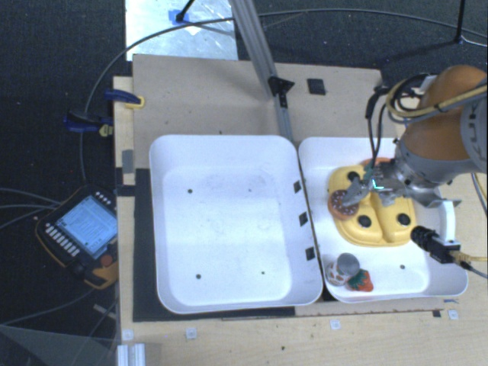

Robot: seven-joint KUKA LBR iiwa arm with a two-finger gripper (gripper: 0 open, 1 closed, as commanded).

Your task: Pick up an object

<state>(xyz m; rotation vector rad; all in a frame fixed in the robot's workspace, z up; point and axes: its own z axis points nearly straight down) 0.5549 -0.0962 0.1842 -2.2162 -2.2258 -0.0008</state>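
Yellow plastic, a large toy (375, 218) with dark buttons, is seen in the right bin (450, 284) beneath the gripper (357, 194), whose grasp cannot be told, while a small grey and red object (353, 273) lies near the front wall.

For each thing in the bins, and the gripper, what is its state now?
Yellow toy: lying flat in the right bin, under the gripper.
Ring: leaning on the yellow toy.
Small toy: lying at the bin's front.
Gripper: low over the yellow toy.
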